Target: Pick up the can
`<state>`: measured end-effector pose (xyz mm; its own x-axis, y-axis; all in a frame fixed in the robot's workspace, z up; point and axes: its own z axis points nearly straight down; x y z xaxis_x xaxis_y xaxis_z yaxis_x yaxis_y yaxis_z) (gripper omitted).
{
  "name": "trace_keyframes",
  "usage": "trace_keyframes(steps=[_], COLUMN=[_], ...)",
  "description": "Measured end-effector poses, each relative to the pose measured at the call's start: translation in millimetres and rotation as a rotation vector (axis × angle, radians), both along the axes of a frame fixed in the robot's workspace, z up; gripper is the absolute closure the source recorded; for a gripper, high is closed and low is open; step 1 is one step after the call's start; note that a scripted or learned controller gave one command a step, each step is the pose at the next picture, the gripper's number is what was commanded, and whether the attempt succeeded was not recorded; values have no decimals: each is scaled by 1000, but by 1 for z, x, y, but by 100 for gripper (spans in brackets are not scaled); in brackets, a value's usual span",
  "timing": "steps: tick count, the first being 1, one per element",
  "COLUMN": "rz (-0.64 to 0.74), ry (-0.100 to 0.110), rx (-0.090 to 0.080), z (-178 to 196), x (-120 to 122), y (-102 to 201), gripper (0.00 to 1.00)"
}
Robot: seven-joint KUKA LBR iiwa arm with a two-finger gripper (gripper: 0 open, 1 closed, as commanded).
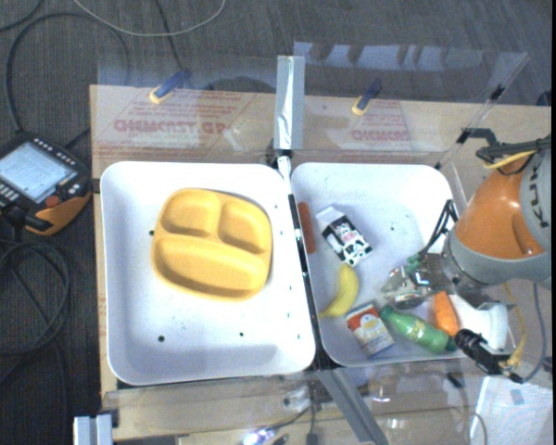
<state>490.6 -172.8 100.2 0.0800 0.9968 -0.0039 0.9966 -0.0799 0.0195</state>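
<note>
Green bottle (417, 331) lies on its side along the near edge of the right bin (382, 176), an orange carrot-like piece (445, 311) just beside it toward the near right corner. Left of the bottle: the can (369, 328), small, red-and-white label, tipped over, close to the bin's near wall. Banana (343, 291) just beyond the can, milk carton (343, 235) further back, mid-bin. Yellow tray (213, 243) sits alone in the left bin (130, 341).

Hand (410, 282) hangs low over the right bin's right side, above some clear crumpled wrapping; whether it is clenched or released I cannot tell (too much glare and clutter there).

Handling, as a judgement: can looks rigid, light to moderate, smooth label likely slippery. Best hold is across the round body at mid-length, approaching from above, with the bottle and near wall crowding both sides.
</note>
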Motion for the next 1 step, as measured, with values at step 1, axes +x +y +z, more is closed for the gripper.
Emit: trace_keyframes(steps=[1], rz=[34], ry=[20], rx=[4], z=[87], x=[24], y=[29], gripper=[100])
